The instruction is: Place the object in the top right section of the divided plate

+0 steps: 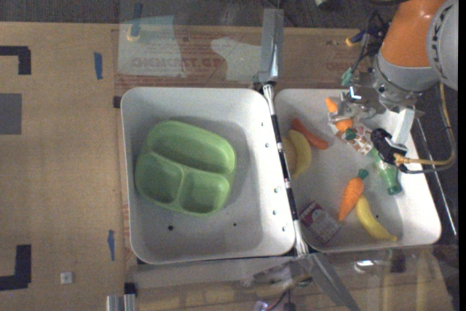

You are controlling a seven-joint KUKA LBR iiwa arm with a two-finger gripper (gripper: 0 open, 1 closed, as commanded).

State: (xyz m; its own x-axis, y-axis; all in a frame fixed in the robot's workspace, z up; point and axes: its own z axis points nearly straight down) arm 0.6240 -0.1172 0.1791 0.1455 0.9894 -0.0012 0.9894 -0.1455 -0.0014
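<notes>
Cardboard-topped table (pixel 58 178), you see: your green divided plastic plate (pixel 186 167) waits in the left white bin (pixel 145 102) while the jaws' state cannot be told above the right bin's (pixel 426 226) toys, so picking comes next.

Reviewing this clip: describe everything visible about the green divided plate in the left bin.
The green divided plate is a rounded-rectangle tray that looks like matte plastic, lime green, with raised ridges splitting it into three sections: one long one along its upper side and two smaller ones below. It lies flat, turned at a slight angle, left of centre on the floor of the left white bin. Nothing lies in its sections, and nothing else touches it.
</notes>
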